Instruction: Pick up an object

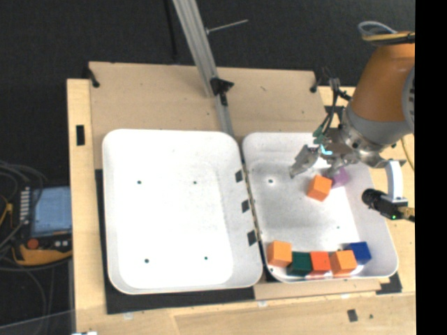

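My gripper (318,174) hangs over the back part of the right bin (279,152), open, with its fingers spread apart. A tilted orange block (320,188) sits just below and between the fingertips; I cannot tell if they touch it. A small purple thing (341,179) peeks out beside the right finger, partly hidden by the gripper.
Along the right bin's front edge lie several blocks: an orange one (280,252), a green one (301,263), two more orange ones (320,261) (343,261) and a blue one (360,251). The left bin (174,208) stands next to it. A metal pole (199,40) slants up behind the bins.
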`<state>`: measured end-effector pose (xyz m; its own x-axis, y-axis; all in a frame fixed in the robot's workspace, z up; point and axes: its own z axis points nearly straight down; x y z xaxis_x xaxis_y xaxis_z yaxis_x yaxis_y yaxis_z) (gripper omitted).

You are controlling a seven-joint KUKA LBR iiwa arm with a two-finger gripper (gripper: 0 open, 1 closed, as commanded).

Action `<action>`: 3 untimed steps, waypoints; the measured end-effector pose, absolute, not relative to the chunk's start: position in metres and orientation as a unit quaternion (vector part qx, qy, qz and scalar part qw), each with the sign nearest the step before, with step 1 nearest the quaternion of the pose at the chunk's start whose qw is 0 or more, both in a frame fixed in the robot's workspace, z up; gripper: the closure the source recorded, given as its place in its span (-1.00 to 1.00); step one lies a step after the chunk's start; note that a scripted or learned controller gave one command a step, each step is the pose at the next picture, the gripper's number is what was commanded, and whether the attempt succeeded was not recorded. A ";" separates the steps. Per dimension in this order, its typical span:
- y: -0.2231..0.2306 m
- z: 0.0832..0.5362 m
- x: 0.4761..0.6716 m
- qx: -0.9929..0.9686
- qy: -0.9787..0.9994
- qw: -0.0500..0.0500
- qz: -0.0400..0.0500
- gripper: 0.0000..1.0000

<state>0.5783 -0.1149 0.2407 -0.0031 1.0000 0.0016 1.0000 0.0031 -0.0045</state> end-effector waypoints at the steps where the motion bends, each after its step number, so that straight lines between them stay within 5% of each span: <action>1: -0.115 0.243 0.579 -0.707 -0.708 0.000 -0.001 -1.00; 3: -0.109 0.155 0.583 -0.710 -0.705 0.001 0.002 -1.00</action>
<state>0.5831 -0.1091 0.1549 0.0072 1.0000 -0.0016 1.0000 -0.0072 -0.0046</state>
